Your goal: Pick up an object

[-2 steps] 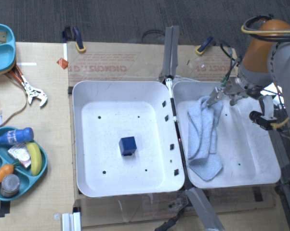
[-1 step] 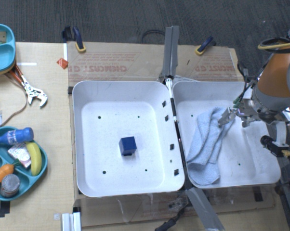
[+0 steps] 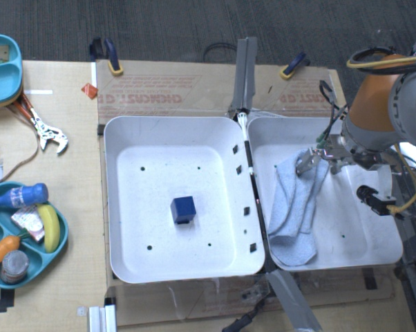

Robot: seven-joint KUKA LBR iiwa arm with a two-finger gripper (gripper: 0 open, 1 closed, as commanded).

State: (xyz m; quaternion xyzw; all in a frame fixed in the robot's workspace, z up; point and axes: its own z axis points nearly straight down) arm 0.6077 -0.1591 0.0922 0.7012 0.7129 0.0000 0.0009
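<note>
The gripper (image 3: 310, 163) grips the top of the grey cloth (image 3: 296, 213), right of frame centre. The lift seems underway. Next it needs a steady rise.

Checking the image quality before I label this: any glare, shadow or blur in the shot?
Camera view: even lighting; the white bins look bright without washing out; the blue block is sharp with a small soft shadow; the gripper over the grey cloth looks slightly soft.
</note>
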